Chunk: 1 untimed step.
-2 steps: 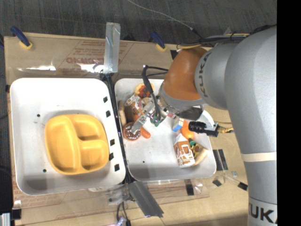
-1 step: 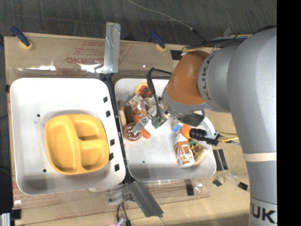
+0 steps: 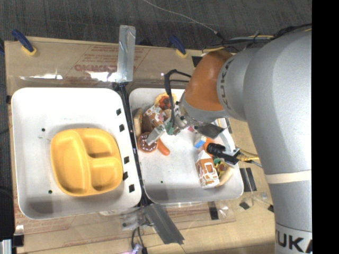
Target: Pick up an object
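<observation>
Hand low in the right bin, over small toy food.

I steer the hand (image 3: 168, 127) down near the left wall of the right bin (image 3: 183, 187); I cannot tell its state. The donut (image 3: 146, 143) and orange piece (image 3: 164, 150) beside it look light, hard, slippery; I would grip across the donut. I read "KUKA" on the arm (image 3: 286, 105).

End effector (image 3: 159, 133) low among right bin (image 3: 180, 192) clutter

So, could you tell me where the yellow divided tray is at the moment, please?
The yellow divided tray lies alone in the left bin, toward its lower middle, well apart from the gripper over the right bin.
</observation>
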{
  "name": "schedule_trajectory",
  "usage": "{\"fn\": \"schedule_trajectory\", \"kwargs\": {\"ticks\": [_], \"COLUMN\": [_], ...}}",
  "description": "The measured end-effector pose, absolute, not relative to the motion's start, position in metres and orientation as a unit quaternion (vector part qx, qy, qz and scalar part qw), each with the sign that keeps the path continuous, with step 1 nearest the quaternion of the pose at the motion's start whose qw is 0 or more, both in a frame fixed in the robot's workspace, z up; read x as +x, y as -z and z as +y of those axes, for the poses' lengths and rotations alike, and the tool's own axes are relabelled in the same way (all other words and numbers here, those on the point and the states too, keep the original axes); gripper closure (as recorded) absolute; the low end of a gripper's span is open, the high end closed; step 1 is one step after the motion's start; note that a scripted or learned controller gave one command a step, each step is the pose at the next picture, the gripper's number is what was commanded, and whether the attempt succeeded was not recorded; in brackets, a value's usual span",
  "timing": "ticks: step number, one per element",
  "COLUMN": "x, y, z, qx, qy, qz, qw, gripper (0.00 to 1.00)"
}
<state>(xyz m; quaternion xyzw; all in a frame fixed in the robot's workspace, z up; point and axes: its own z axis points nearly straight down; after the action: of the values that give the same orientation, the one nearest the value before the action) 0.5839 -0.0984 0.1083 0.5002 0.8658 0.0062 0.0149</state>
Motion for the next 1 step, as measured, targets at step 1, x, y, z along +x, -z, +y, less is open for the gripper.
{"fn": "schedule_trajectory", "kwargs": {"ticks": [1], "x": [0.5886], "y": [-0.1081], "z": [-0.0985], "qx": [0.485], "qy": [-0.0045], "qz": [0.874], "qw": [0.013], "gripper": [0.0]}}
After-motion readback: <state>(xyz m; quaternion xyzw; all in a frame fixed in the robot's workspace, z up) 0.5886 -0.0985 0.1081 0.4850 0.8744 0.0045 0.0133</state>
